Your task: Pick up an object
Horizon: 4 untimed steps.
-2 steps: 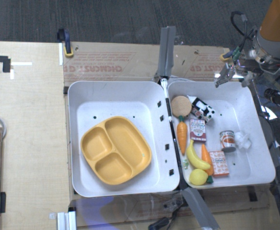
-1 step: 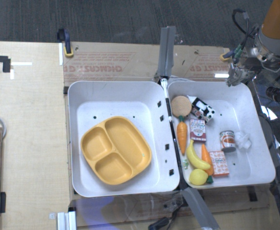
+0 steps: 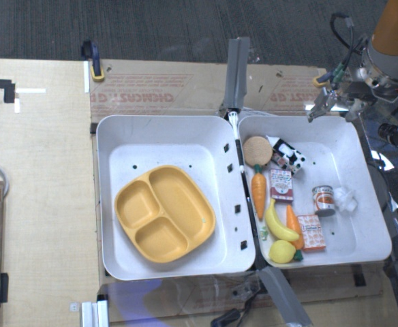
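Observation:
My gripper [image 3: 335, 110] hangs above the far rim of the right bin [image 3: 362, 182], open, with nothing between its fingers. Below it in that bin lie a round brown bun [image 3: 257, 150], a black-and-white spotted toy [image 3: 288, 157], a carrot [image 3: 258, 193], a small red-and-white box [image 3: 281, 184], a banana [image 3: 279, 225], a lemon [image 3: 282, 251], a second carrot [image 3: 292, 216], a red carton [image 3: 311, 231] and a small can [image 3: 324, 199]. All of them sit well to the near left of the gripper.
The left bin [image 3: 117, 148] holds a yellow divided plate [image 3: 163, 213]. A grey divider post [image 3: 237, 73] rises between the bins at the back. A crumpled clear wrapper [image 3: 346, 197] lies beside the can. Cables trail off the wrist at top right.

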Available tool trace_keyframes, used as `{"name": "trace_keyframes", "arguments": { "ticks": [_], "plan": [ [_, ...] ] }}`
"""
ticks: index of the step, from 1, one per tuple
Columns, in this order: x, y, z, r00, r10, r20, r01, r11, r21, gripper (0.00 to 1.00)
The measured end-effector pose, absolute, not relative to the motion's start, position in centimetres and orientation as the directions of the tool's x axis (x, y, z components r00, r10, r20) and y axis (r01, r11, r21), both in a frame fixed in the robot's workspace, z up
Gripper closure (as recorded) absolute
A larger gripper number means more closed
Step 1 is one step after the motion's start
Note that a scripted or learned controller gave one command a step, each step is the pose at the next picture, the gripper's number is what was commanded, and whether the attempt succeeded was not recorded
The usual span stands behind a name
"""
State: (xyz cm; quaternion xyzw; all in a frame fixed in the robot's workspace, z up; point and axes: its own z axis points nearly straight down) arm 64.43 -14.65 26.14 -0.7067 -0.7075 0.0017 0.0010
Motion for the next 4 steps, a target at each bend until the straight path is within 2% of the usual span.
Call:
{"name": "trace_keyframes", "arguments": {
  "ticks": [1, 2, 3, 4],
  "plan": [
    [58.9, -9.6, 12.9, 0.053, 0.999, 0.000, 0.999, -0.053, -0.004, 0.00],
    [53.3, -8.7, 19.1, 0.047, 0.999, 0.000, 0.999, -0.047, -0.003, 0.00],
    [47.8, -9.2, 13.8, -0.026, 1.000, 0.001, 1.000, 0.026, -0.004, 0.00],
    [50.8, -9.5, 9.0, 0.066, 0.998, 0.001, 0.998, -0.066, -0.004, 0.00]
  ]
}}
